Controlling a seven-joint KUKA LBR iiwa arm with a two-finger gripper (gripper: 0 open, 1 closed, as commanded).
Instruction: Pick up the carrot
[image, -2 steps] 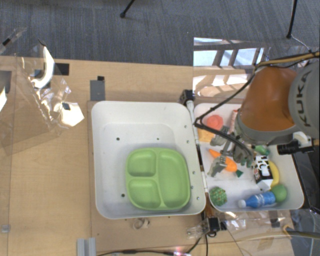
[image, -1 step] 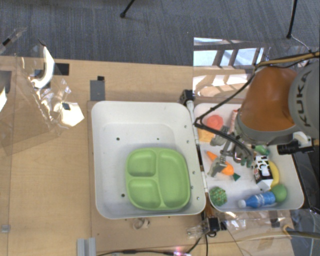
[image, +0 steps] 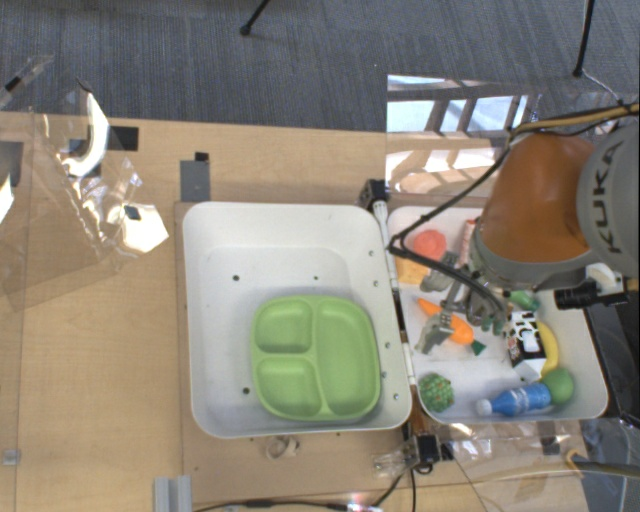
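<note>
My arm (image: 545, 200): grey, orange band. Bins (image: 290, 240): white. Divided plate (image: 316, 357): light green. Carrot (image: 455, 328): orange with a green end. Ball (image: 436, 391): speckled green. Bottle (image: 518, 401): blue, white cap. Banana (image: 549, 345): yellow. Round fruit (image: 430, 244): red-orange. Table (image: 90, 380): light wood.

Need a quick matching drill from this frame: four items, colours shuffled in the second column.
Items:
1. divided plate
2. bottle
3. carrot
4. banana

Colours:
A. orange
B. yellow
C. light green
D. blue

Pairs: 1-C, 2-D, 3-A, 4-B
</note>
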